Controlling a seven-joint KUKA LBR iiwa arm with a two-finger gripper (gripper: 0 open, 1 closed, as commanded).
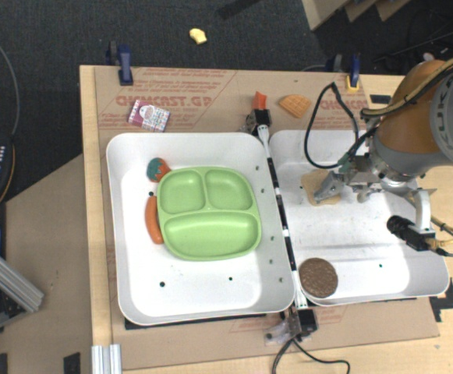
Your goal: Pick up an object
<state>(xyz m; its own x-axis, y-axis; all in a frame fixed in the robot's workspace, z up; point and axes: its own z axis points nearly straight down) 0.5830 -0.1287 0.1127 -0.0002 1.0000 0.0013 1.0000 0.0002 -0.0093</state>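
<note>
My gripper (345, 185) is low over the upper left part of the right bin (413, 283). A flat tan piece (318, 190) lies on the bin floor right at the gripper's left side, partly hidden by it. Whether it is touched or held I cannot tell. A round brown cookie (318, 277) rests at the right bin's front left corner. The left bin (132, 271) holds a green divided plate (208, 213), with an orange carrot-like piece (153, 219) and a small teal and red object (157, 168) beside its left side.
A black cable (313, 127) loops from the wrist above the right bin. On the board behind the bins lie a tan waffle-like piece (294, 104) and a pink packet (148, 115). Blue clamps (123, 62) stand at the back edge.
</note>
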